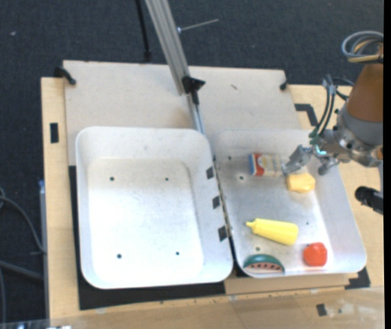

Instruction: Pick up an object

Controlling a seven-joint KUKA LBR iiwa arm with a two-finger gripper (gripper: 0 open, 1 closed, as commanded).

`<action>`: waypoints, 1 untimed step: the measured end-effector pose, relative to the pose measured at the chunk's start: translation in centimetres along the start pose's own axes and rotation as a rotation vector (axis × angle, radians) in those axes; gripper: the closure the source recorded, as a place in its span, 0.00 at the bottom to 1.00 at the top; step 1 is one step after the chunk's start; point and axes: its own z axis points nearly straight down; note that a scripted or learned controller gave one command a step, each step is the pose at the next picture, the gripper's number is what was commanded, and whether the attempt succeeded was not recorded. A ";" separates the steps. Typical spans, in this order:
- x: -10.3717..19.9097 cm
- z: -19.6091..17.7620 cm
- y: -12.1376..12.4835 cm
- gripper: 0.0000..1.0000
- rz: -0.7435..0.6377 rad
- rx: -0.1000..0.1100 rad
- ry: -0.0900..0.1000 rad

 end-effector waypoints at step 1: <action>0.0 -0.3 0.1 0.00 -0.001 -0.005 -0.001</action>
